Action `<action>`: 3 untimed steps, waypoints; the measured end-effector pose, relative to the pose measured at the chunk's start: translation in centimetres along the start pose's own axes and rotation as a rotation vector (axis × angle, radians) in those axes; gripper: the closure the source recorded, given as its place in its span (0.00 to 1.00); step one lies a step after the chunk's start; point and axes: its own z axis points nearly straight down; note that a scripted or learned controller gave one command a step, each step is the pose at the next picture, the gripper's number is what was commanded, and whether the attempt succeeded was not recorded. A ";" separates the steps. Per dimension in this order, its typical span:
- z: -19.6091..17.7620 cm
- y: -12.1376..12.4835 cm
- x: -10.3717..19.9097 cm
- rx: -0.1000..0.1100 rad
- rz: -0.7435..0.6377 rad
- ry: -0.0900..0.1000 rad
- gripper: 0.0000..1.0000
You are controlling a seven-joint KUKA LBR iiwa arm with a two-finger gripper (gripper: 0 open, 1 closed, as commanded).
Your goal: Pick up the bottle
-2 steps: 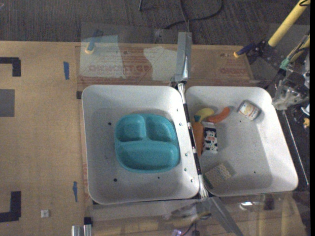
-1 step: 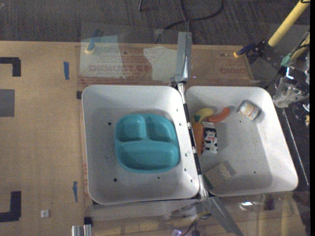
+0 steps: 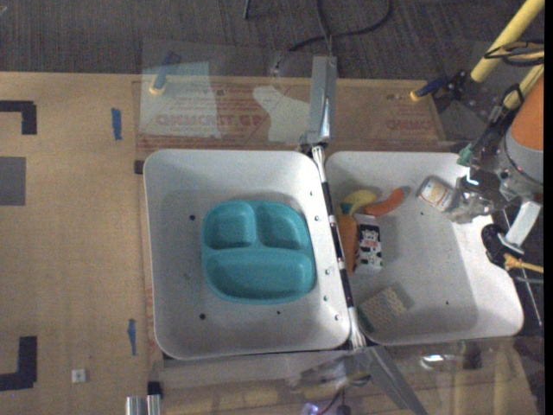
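My claw (image 3: 473, 199) sits by the bottle (image 3: 436, 193) at the right bin (image 3: 449, 292) edge; can't tell whether it's gripping. Risk: bottle lies tilted, could roll or slip w/ an off-centre pinch.

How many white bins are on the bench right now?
2. The left bin holds a teal divided plate; the right bin sits beside it, holding several small items.

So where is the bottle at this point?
In the camera view the bottle lies in the right bin, near its upper right corner, just left of the claw and right of the orange and yellow toys.
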 end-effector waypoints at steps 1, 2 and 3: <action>-0.8 -3.6 7.9 0.003 0.145 0.000 1.00; -8.3 -1.6 3.5 -0.002 0.167 -0.001 1.00; -9.0 -4.1 8.8 0.001 0.301 -0.001 1.00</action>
